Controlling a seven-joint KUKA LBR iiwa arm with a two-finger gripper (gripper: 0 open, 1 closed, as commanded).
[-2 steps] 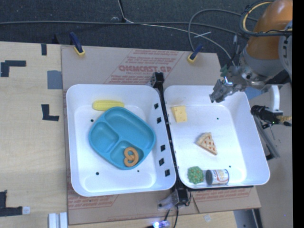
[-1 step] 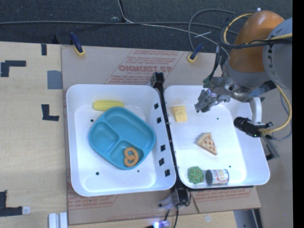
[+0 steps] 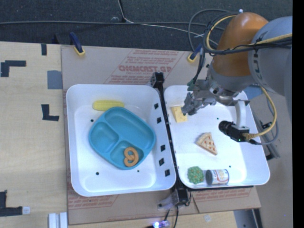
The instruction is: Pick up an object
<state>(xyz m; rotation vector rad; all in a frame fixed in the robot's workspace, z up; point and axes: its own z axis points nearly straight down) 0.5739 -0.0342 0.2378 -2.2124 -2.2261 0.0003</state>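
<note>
My gripper (image 3: 188,108) hangs low over the back left part of the right bin (image 3: 251,172), its tips right beside a yellow cheese wedge (image 3: 178,114) that lies against the bin's left wall. Nothing shows between the fingers. Further forward in the same bin lie a pizza slice (image 3: 207,143), a green broccoli piece (image 3: 194,174) and a small can (image 3: 218,176) on its side. In the left bin (image 3: 80,175) a blue divided plate (image 3: 118,134) carries a pretzel (image 3: 130,156), and a yellow corn cob (image 3: 108,105) rests behind the plate.
A black divider (image 3: 164,127) runs between the two bins. A black cable connector (image 3: 231,129) hangs over the right bin's right side. Clamps (image 3: 77,45) hold the cardboard sheet at the back. The arm's grey body and orange band (image 3: 240,37) loom over the right bin's back.
</note>
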